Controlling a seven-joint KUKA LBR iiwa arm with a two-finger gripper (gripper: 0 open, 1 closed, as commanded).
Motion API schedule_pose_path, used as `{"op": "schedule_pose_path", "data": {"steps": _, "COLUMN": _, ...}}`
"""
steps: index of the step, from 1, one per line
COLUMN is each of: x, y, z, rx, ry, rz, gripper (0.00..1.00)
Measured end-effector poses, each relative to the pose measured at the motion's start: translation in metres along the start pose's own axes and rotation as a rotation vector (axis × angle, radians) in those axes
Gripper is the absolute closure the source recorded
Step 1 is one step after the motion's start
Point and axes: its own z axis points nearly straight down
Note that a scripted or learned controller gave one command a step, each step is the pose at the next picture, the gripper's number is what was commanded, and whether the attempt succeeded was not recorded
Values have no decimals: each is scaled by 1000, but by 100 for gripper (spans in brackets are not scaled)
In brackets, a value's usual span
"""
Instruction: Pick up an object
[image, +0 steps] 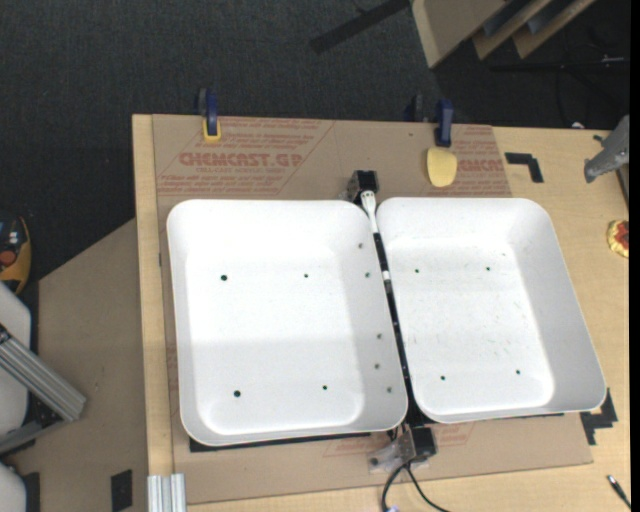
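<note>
Two shallow white bins sit side by side on the bench, the left bin (180, 300) and the right bin (565, 270). A small pale yellow object (441, 167) lies on the brown board just behind the right bin, outside it. At the far right edge, a grey part of my gripper (608, 157) pokes in above the board, beyond the right bin's back right corner and well apart from the yellow object. A small orange-red thing (620, 236) lies at the right edge, cut off by the frame.
Blue clamps (208, 104) (443, 115) hold the board's back edge. A black bracket (364, 185) and cable run between the bins, with a connector (415, 445) at the front. A metal rail (40, 375) lies at the left.
</note>
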Motion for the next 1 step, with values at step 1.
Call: {"op": "schedule_pose_path", "data": {"steps": 1, "x": 0, "y": 0, "z": 0, "rx": 16, "ry": 2, "rz": 2, "gripper": 100}}
